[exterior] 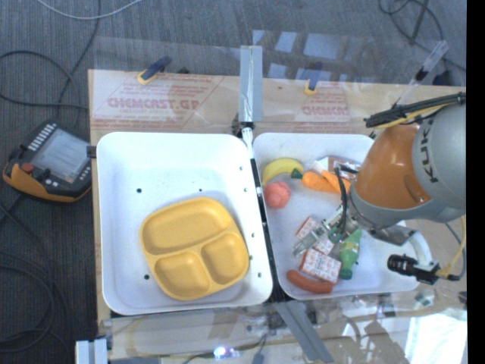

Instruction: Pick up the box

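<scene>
Two small red-and-white printed boxes lie in the right bin (394, 283): one (306, 228) near its middle and one (319, 265) closer to the front. My gripper (334, 231) is low in this bin, right beside the middle box and just above the front one. The grey and orange wrist covers the bin's right half and hides the gripper's upper part. Nothing is visibly lifted off the bin floor.
The right bin also holds a banana (281, 168), a pink ball (277, 195), a carrot (322, 180), a green bottle (349, 251) and a sausage (309, 282). A yellow divided plate (194, 246) lies in the left bin (121, 173). A pendant (50, 162) sits at far left.
</scene>
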